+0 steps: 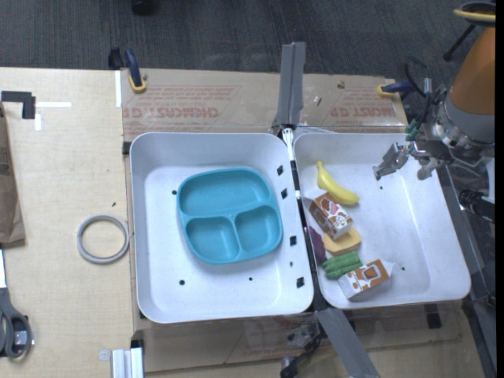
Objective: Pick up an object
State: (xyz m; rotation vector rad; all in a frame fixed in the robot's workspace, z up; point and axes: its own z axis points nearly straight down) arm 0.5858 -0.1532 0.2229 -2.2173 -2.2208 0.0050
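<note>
Two shallow white bins sit side by side on a wooden bench [55, 179], with dark carpet beyond it. The left bin [150, 235] holds a blue divided plate [229, 215]. The right bin [429, 242] holds a cluster of toy food along its left wall. The arm [476, 77] reaches in from the right, and its gripper [405, 162] hovers over the bin's upper right part with its fingers spread apart and nothing between them.

The banana [336, 186] lies to the gripper's left and a little lower, near but clearly apart from it. Its long axis runs diagonally, stem end toward the bin's top left and the other end pointing down to the right. Below the banana sit a small printed carton [331, 215], a slice of cheese [342, 242], a green vegetable [340, 266] and a second carton [366, 279], all farther from the gripper.

On the bench left of the bins lie a grey ring [103, 238] and, at the lower left edge, scissors [12, 329].
</note>
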